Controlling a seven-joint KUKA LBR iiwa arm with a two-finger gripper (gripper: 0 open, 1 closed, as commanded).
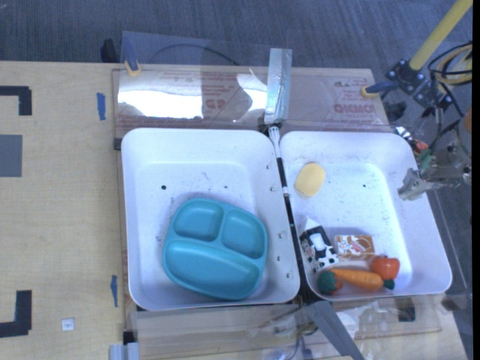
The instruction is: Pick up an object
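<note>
Toward the right bin's (360, 172) back-left corner sits a smooth, rounded pale-yellow object (310, 178); the gripper's (418, 181) state cannot be told

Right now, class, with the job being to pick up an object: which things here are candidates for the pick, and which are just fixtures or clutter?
Candidates:
lemon
carrot
tomato
cow toy
snack packet
blue plate

Fixtures or clutter:
left bin
right bin
divider
cables

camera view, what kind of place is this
Probably a robot lab's grasping test bench: two white bins side by side, toy food such as a carrot beside a blue divided plate, and loose cables.
</note>
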